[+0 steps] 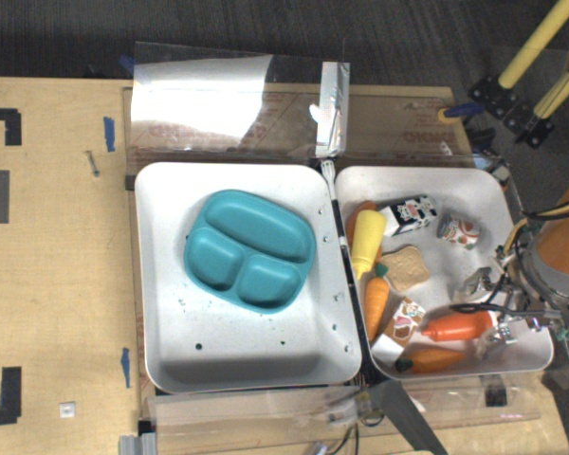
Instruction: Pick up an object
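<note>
Gripper (498, 297) was seen low at rt bin's (484, 186) right side, w/ finger state not readable tbh. Toys, incl. yellow bottle (367, 240) & carrot (376, 306), were piled there; teal tray (249, 248) in left bin (161, 282).

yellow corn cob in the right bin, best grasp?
Grip the yellow corn cob across its middle, coming straight down from above. It lies flat, long axis running near-to-far, close beside the right bin's left wall, so close across its narrow width. Room is tight: the wall sits on one side, the tan slice near the other, and the orange carrot at its near end.
</note>
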`<state>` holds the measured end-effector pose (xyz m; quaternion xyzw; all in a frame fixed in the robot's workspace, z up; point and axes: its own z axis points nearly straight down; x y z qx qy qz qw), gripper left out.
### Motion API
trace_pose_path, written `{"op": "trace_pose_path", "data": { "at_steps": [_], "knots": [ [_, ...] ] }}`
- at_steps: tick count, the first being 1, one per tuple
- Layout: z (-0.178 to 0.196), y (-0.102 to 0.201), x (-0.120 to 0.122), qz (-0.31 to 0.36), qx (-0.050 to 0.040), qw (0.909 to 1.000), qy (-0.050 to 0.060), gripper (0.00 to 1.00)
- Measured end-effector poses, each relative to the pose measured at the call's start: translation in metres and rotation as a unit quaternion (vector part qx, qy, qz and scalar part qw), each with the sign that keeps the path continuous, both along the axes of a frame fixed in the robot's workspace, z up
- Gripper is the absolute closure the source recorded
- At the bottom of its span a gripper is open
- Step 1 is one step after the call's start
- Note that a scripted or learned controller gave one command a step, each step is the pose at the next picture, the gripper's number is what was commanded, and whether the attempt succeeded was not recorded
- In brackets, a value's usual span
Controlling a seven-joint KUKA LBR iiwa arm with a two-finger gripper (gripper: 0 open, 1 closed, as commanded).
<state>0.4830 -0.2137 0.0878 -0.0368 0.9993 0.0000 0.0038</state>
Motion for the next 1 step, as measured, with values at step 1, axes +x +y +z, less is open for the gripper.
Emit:
{"op": "trace_pose_path", "data": {
  "at_steps": [1],
  "knots": [
    [0.0107, 0.0003, 0.0046, 0.001, -0.0022, 1.0, -0.006, 1.0]
  ]
}}
